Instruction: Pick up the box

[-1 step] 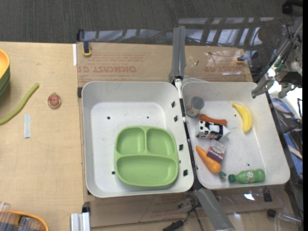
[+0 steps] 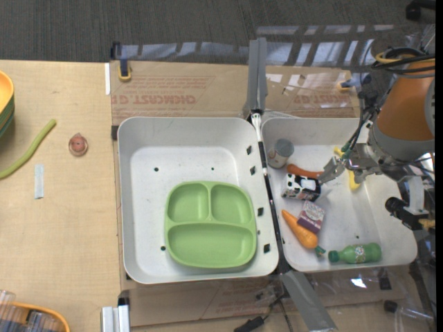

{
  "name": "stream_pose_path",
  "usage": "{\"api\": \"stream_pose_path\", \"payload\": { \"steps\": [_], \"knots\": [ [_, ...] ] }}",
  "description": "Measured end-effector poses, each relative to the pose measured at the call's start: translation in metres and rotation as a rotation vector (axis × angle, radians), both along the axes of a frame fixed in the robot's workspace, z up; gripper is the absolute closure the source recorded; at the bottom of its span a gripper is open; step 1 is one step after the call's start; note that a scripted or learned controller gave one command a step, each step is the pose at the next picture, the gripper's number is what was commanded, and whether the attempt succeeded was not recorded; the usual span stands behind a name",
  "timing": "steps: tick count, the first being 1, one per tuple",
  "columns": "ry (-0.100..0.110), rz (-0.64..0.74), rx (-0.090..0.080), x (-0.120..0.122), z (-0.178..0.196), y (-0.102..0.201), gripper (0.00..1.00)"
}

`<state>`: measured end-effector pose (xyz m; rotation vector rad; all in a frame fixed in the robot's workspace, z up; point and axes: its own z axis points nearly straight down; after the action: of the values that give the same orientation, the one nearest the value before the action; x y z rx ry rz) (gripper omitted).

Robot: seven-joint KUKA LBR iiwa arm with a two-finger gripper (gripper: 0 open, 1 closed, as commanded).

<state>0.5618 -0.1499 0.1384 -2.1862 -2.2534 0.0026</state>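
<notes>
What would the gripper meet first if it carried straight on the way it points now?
Probably the black-and-white box: the gripper points toward the view's left, just above it. Depth is unclear, so it might pass over.

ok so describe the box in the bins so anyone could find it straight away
Start at the right bin, the one without the green plate. Near its middle lies the small box, just above the carrot and below the black and white cow-patterned carton. It is the item with a purple and white printed face.
</notes>
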Motion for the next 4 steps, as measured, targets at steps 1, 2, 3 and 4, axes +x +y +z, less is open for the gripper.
{"api": "stream_pose_path", "payload": {
  "steps": [1, 2, 3, 4],
  "knots": [
    [-0.023, -0.167, -0.003, -0.053, -0.039, 0.038, 0.00],
    [-0.003, 0.113, 0.000, -0.084, -0.047, 0.052, 0.00],
    [-0.003, 0.108, 0.000, -0.084, -0.038, 0.052, 1.00],
    [-0.002, 0.109, 0.000, -0.084, -0.038, 0.052, 0.00]
  ]
}}
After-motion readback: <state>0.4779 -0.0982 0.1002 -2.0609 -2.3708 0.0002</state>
